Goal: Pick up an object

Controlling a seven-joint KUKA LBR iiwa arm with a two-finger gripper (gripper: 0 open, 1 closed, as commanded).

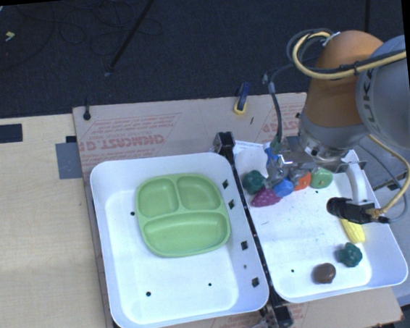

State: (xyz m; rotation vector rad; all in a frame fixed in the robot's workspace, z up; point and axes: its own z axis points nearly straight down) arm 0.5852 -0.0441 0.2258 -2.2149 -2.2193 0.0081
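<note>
While you cannot tell the end effector (279, 165) state, the blue toy (283, 186) looks light, stiff; grip its sides.

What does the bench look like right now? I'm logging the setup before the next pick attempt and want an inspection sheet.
Surface: two shallow white bins side by side, left bin and right bin, on a cardboard sheet.
Job's things: right bin holds a cluster at its far end: dark green piece, purple piece, blue piece, orange piece, light green piece; nearer, a yellow item, teal piece, brown piece.
Clutter: green divided plate in the left bin.
Grippers: tool is above the cluster; nothing visibly held.
Cables: yellow cable loops around the arm; dark cables lie on the floor.
Surroundings: dark floor beyond.
</note>
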